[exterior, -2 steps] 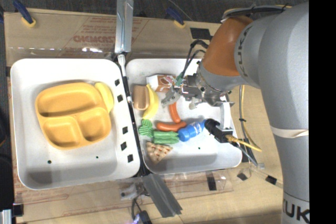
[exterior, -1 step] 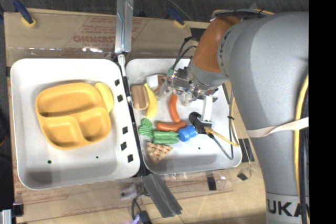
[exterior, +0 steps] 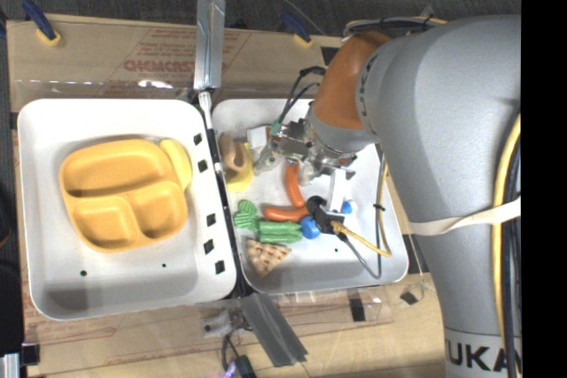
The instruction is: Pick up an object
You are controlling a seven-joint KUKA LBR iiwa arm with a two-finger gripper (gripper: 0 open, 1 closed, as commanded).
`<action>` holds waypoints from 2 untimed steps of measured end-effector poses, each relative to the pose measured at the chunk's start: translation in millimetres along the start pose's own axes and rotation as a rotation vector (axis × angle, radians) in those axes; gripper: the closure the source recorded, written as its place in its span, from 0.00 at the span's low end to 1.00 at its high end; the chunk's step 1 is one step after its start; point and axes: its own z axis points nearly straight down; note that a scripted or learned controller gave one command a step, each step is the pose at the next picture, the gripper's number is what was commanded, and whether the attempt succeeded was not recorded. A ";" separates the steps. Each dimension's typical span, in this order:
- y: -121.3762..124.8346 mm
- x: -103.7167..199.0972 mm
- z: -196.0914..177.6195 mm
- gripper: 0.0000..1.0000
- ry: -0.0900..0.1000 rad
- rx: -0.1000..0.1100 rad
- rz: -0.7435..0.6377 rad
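The right bin (exterior: pixel 376 266) holds several small toy foods. An orange sausage-like piece (exterior: pixel 292 183) stands nearly upright in its middle, and a second orange piece (exterior: pixel 282 212) lies flat below it. Green pieces (exterior: pixel 276 231) lie beside a blue ball (exterior: pixel 310 228). A waffle-patterned wedge (exterior: pixel 266 254) rests near the front wall. A brown ring (exterior: pixel 235 151) and a yellow piece (exterior: pixel 240 175) sit against the left wall. My gripper (exterior: pixel 291 144) hangs low over the bin's back half, just above the upright orange piece. Nothing shows held in it.
The left bin (exterior: pixel 115 288) carries a yellow compartment tray (exterior: pixel 120 195) with a yellow banana-like piece (exterior: pixel 180 162) at its right edge. A metal divider bar (exterior: pixel 210 31) stands between the bins. The grey arm covers the right bin's right side. A yellow cable (exterior: pixel 363 242) trails there.
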 end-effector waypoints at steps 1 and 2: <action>-38.8 -32.7 -76.0 0.00 0.002 -0.004 -0.434; -32.7 9.8 -1.2 0.00 0.001 -0.005 -0.750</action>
